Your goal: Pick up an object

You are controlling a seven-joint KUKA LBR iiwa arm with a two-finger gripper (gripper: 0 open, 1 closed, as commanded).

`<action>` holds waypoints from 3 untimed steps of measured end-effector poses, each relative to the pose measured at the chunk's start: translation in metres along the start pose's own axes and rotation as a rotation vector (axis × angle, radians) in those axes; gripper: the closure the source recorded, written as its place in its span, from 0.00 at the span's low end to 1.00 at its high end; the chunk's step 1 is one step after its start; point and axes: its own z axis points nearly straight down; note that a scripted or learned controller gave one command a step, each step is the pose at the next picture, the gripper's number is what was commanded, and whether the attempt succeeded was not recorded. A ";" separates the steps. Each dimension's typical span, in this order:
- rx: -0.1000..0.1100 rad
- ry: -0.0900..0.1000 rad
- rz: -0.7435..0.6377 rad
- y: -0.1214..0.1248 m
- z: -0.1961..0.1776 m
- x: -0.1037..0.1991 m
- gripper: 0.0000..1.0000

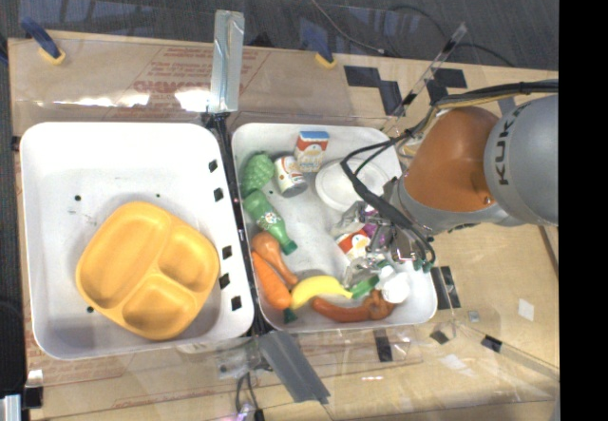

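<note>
My gripper (pixel 369 253) hangs low over the right part of the right bin (pixel 249 139), among the toy foods, above a small red and white item (pixel 354 242). Just below it lie a yellow banana (pixel 318 290), a brown sausage (pixel 347 311) and a white round piece (pixel 395 289). To its left are an orange carrot (pixel 270 278) and a green bottle (pixel 269 220). A white cup (pixel 335 185), a can (pixel 290 174), a small carton (pixel 312 149) and a green vegetable (pixel 255 171) sit toward the back. The grey and orange arm (pixel 456 167) covers the bin's right side.
The left bin (pixel 57 158) holds a yellow divided plate (pixel 147 267) toward its front. A metal bracket (pixel 226 58) stands at the back between the bins. Black cables (pixel 380 158) loop from the arm over the right bin's rear.
</note>
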 end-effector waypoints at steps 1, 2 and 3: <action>0.001 -0.002 0.029 0.003 0.000 -0.005 0.00; 0.000 0.003 0.071 0.020 0.001 0.012 0.00; 0.002 -0.007 -0.028 -0.003 -0.001 0.039 0.00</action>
